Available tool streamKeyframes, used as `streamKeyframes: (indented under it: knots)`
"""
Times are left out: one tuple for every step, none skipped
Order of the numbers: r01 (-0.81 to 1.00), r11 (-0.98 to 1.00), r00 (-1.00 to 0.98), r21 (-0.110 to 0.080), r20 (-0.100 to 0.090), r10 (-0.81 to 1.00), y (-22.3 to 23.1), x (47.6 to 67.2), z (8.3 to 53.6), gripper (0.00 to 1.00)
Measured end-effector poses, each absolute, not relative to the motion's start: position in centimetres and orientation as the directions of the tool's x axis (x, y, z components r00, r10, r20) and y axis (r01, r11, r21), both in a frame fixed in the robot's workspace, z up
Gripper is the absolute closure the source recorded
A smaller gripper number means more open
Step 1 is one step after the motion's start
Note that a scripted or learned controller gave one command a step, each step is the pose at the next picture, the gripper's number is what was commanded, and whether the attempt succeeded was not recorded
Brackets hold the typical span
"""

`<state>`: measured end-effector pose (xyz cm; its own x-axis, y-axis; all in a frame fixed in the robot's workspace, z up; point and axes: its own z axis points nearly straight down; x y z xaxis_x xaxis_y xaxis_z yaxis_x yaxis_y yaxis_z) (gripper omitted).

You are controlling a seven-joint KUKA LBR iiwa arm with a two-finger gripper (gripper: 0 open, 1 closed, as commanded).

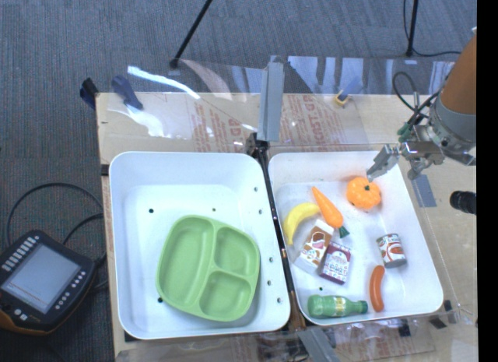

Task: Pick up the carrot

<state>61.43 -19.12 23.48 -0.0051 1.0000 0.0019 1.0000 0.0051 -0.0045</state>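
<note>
The carrot [328,208] is orange with a small green tip and lies slanted near the middle of the right bin [289,167], between a banana [299,219] and a small orange pumpkin [363,193]. My gripper [400,163] hangs at the bin's far right corner, up and right of the carrot and just above the pumpkin. Its two fingers are spread apart with nothing between them.
The right bin also holds two small snack boxes [325,253], a can [391,250], a sausage [377,287] and a green bottle [334,305]. A green divided plate [208,267] lies in the left bin [128,212]. A clear panel stands behind both bins.
</note>
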Motion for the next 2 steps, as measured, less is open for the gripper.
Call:
streamKeyframes:
  knots:
    - [0.979,0.206,-0.206,-0.006,0.003,0.979,-11.1,62.3,12.9,0.0]
    - [0.983,0.182,-0.182,0.018,0.0,0.983,-10.6,62.0,9.9,0.0]
